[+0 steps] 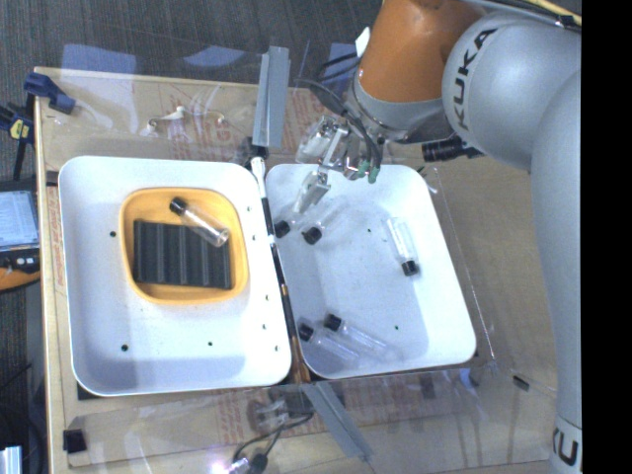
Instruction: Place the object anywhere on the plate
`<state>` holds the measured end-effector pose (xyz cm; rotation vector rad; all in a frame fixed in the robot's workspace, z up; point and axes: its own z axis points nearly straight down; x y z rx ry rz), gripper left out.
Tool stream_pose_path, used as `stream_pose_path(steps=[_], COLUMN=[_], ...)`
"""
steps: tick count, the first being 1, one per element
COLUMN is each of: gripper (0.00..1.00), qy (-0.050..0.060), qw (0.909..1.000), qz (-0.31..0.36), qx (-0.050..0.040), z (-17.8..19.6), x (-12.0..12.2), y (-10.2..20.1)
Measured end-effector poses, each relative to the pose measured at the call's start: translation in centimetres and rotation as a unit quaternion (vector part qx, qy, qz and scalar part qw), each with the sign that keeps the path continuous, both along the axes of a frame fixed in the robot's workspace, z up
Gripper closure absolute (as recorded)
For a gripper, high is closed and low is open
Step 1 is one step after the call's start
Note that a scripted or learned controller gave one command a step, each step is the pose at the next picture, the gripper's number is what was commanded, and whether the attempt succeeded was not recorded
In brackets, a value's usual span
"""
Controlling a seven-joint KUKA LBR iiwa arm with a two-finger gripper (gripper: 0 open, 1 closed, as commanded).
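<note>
The gripper (pixel 341 156) hangs over the back edge of the right bin (pixel 449 329), and whether it is spread or pressed together cannot be told from this angle. Above it sits the orange band (pixel 410 42) of the grey KUKA arm (pixel 523 87). In the right bin lie several clear vials with black caps: one (pixel 402 245) near the right side, others (pixel 341 336) at the front. In the left bin (pixel 89 354) is a yellow plate (pixel 133 215) with a dark ribbed centre, and one clear vial (pixel 199 221) already lies on it. The wooden bench (pixel 148 433) stands on dark carpet (pixel 148 8).
</note>
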<state>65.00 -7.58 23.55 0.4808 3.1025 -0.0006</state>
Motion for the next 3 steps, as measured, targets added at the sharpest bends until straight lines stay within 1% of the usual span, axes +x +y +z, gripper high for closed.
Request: stream_pose_path(steps=[1, 2, 3], gripper=[0.0, 0.0, 0.0], qy=[0.002, 0.001, 0.0], qw=[0.994, 0.9682, 0.9208], qz=[0.11, 0.25, 0.39], qx=[0.0003, 0.0001, 0.0], z=[-2.3, -3.7, -3.6], x=[-0.1, 0.5, 0.7], y=[-2.9, -3.8, -1.1])
